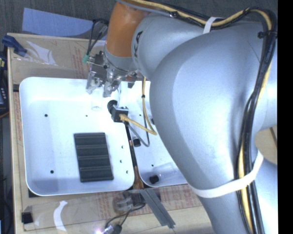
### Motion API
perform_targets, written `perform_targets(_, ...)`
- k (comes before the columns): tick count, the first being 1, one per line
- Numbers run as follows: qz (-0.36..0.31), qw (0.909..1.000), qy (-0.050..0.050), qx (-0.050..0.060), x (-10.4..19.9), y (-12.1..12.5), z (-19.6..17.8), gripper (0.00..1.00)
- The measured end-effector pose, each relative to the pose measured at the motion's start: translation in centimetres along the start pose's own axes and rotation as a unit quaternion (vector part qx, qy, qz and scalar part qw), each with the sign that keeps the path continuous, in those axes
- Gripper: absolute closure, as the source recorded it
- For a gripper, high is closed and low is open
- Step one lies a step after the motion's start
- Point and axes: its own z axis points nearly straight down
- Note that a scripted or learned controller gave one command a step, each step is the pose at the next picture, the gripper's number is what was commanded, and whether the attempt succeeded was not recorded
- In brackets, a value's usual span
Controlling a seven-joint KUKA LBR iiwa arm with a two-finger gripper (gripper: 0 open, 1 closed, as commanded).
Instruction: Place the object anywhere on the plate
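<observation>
A dark grey ridged rectangular plate lies flat in the front half of the left bin. My gripper hangs over the far right part of that bin, well beyond the plate. Its two fingers stand apart and nothing shows between them. A small dark object sits at the front of the right bin, most of which is hidden by the arm.
The big grey arm covers the right half of the view. A black fitting with a yellow cable hangs by the wall between the bins. Blue sheet and clutter lie beyond the bench's far left.
</observation>
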Motion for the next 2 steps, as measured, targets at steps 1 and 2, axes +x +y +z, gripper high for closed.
perform_targets(1,0.087,0.9962,0.0,0.0,4.6,-0.8,-6.9,1.0)
perform_targets(2,0.074,0.9973,-0.002,0.002,-0.3,-4.2,0.1,1.0)
